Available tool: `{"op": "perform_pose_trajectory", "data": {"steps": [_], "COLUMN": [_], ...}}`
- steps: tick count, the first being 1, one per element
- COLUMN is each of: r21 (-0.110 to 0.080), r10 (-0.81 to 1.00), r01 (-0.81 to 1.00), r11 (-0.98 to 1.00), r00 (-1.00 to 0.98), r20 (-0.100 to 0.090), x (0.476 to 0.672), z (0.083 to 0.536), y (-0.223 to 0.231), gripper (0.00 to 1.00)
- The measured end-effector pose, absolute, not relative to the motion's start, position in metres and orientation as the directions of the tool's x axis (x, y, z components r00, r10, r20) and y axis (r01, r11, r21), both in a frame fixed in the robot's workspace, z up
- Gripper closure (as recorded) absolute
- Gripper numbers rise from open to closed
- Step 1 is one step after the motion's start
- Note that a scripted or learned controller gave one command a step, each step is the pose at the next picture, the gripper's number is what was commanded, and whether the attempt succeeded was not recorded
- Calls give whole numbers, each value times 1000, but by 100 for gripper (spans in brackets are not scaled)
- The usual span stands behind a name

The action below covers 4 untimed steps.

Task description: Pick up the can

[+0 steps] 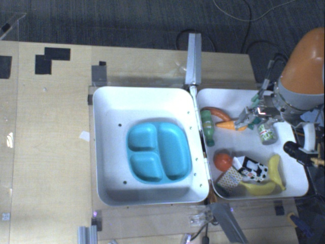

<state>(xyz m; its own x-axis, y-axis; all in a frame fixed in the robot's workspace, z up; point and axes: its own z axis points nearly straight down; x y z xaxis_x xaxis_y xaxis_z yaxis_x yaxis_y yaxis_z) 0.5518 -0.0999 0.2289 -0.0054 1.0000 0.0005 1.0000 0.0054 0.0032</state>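
One can point(266, 132), small, green-labelled, upright in right bin point(300, 186), just below end effector point(260, 114). Finger state: cannot tell. Advised: straddle can squarely, close gently, lift straight, clear of carrot point(231, 125) alongside.

I see dark grey carpet point(101, 9) across top of frame w/ a thin cable point(244, 11) looping upper right; pale wood bench point(45, 151) below, black tape patches point(51, 59) upper left.
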Motion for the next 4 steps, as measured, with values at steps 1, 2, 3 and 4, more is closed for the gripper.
{"op": "perform_pose_trajectory", "data": {"steps": [1, 2, 3, 4], "r21": [3, 10, 21, 13], "r10": [993, 979, 975, 964], "r01": [993, 980, 975, 964], "r11": [118, 201, 221, 265], "r00": [-118, -201, -221, -265], "r20": [0, 24, 17, 20], "x": [570, 580, 569, 583], "z": [100, 90, 90, 90], "y": [-147, -185, -185, -186], "gripper": [0, 0, 0, 0]}}
